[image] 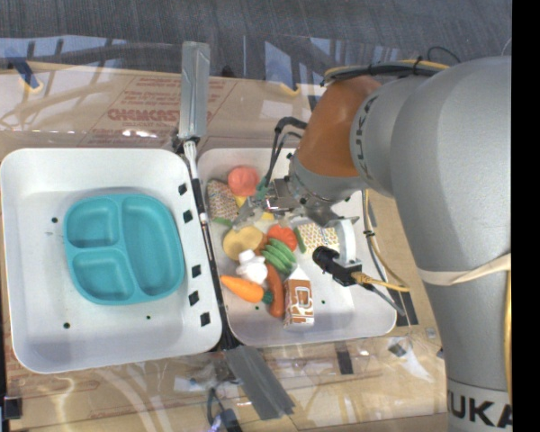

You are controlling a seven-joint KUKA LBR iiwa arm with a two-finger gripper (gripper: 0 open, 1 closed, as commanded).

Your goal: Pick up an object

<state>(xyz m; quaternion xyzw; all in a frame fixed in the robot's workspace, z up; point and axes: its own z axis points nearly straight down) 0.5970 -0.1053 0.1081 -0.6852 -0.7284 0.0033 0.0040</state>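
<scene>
On the left, the left bin (pixel 18 331) holds a teal divided tray (pixel 121 246) and nothing to do with the pick at this stage. Across the divider, the right bin (pixel 378 318) carries the heap of toy food: a peach-coloured ball (pixel 243 179) at the back, a yellow piece (pixel 243 239), a green pod (pixel 279 256), an orange carrot (pixel 242 288) and a small carton (pixel 300 301) toward the front. The gripper (pixel 268 202) is down among the back of this heap, just right of the ball and above the yellow piece, so the step in hand looks like the descent onto a target. The fingers are too tangled in clutter and shadow to read; I cannot tell whether they are open or closed, or whether anything sits between them. The yellow piece seems nearest, perhaps touching. Next comes closing squarely on one item, then a straight lift clear of its neighbours.
</scene>
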